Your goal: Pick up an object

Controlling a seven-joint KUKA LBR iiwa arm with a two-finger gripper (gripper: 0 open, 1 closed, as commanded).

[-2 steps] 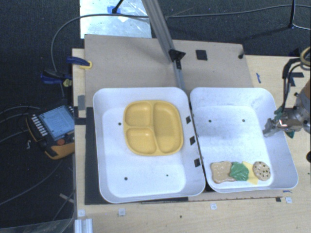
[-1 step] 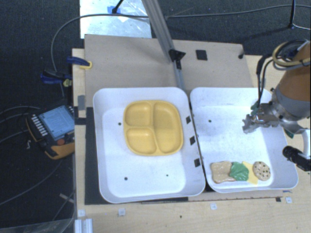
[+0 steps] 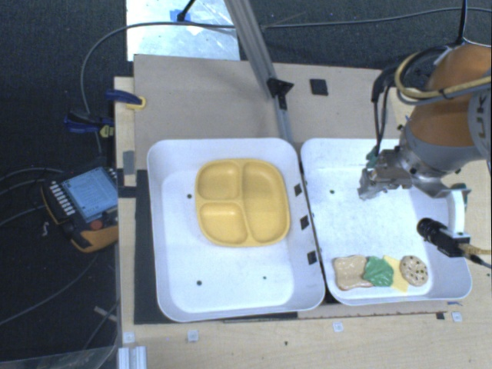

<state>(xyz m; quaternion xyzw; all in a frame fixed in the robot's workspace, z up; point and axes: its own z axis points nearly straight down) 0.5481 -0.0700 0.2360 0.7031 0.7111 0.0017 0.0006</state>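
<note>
four small food pieces lie in a row at the near edge of the right bin [image 3: 323, 206]: toast [image 3: 350, 272], green leaf [image 3: 378, 270], yellow slice [image 3: 397, 275] partly hidden under the leaf, cookie [image 3: 413, 269]. the gripper [image 3: 377, 181] hangs above the bin's far part, well apart from them; i cannot tell its state. a yellow divided plate [image 3: 242, 202] sits in the left bin [image 3: 173, 229].

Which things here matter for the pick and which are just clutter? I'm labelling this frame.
For the job:
hand
toast slice
green leaf
cheese slice
cookie
right bin

Lying about:
yellow divided plate
left bin
handheld controller
clamps
</note>
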